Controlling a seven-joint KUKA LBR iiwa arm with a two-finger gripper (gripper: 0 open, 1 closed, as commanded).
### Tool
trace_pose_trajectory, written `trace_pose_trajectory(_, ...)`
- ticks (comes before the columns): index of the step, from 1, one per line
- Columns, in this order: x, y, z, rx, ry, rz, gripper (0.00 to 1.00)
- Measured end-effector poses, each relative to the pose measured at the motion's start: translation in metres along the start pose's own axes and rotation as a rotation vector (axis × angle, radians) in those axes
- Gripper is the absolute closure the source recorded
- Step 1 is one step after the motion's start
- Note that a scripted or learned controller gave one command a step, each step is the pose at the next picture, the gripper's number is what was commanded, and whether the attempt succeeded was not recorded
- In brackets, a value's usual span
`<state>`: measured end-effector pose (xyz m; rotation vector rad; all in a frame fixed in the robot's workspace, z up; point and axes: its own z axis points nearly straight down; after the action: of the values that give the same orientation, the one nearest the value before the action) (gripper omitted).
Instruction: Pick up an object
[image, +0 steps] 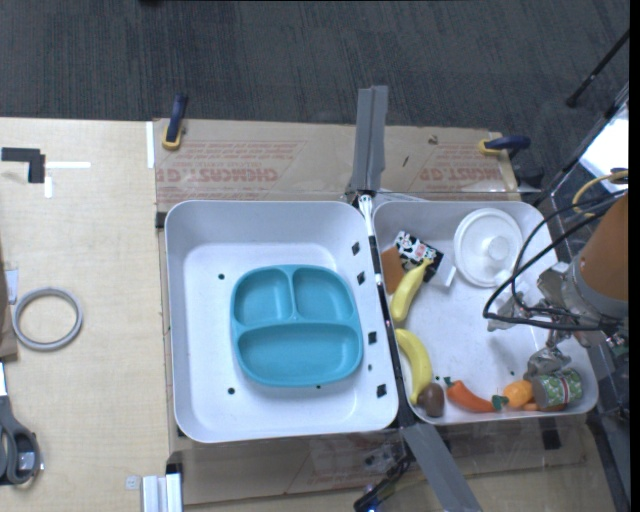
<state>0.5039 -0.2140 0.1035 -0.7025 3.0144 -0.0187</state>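
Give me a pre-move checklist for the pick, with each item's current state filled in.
1. Gripper sits inside the right bin, above its lower right corner: ok.
2. A target lies nearby: green can just beneath it: ok.
3. Can held between the fingers: cannot tell.
4. Neighbours crowd the can: small orange piece touches it, carrot alongside: not ok.
5. Bin wall close to the can on the right: not ok.
6. Cables loop over the bin near the white bowl: cannot tell if they snag.

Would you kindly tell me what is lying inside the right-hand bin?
Inside the right bin: two bananas, a white lid, a carrot and a green can. The gripper partly covers the can.
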Motion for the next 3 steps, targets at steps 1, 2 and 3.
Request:
trace_pose_trajectory(1,0.012,0.000,-0.002,-0.015,0.025,-0.174,0.00)
trace_pose_trajectory(2,0.010,0.001,0.002,-0.012,0.019,-0.213,0.00)
trace_pose_trajectory(3,-0.015,0.063,0.007,-0.015,0.027,-0.146,0.00)
